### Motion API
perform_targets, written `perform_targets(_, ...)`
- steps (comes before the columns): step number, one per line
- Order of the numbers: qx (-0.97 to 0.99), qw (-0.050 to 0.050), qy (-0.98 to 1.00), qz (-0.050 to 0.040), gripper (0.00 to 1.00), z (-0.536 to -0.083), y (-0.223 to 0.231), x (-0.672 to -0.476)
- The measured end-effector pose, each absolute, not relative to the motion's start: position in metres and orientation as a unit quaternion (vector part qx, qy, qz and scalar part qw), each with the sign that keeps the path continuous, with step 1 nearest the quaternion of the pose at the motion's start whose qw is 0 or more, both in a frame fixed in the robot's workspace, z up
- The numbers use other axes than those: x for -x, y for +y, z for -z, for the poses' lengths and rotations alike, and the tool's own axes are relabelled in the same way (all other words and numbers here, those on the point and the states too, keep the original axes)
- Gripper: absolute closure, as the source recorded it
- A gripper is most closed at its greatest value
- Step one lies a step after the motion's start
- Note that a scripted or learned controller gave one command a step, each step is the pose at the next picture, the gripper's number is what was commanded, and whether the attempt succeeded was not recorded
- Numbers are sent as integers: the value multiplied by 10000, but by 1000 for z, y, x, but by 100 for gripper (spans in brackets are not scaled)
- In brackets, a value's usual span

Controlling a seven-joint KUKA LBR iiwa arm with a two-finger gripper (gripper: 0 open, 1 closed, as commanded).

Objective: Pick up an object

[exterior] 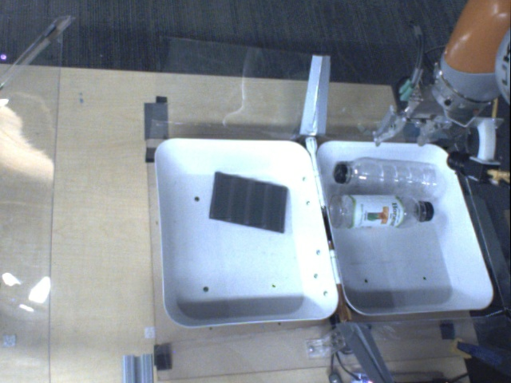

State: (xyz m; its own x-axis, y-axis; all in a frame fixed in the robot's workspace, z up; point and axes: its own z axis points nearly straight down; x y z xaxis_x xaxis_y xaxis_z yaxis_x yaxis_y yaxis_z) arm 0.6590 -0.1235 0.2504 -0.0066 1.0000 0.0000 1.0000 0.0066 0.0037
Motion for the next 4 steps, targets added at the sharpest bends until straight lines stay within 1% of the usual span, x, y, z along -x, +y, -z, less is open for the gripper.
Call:
perform_targets(1,-6370,32,7708,-25,0,-131,-93,-653)
perform_targets(2,-5859,50,8104,-31,0,-89,-113,-603)
perform_targets(3,-5459,70,8378,-40,0,-91,-104,-501)
perform_targets(4,-5455,137,8380,-74,100,-104,-104,-507)
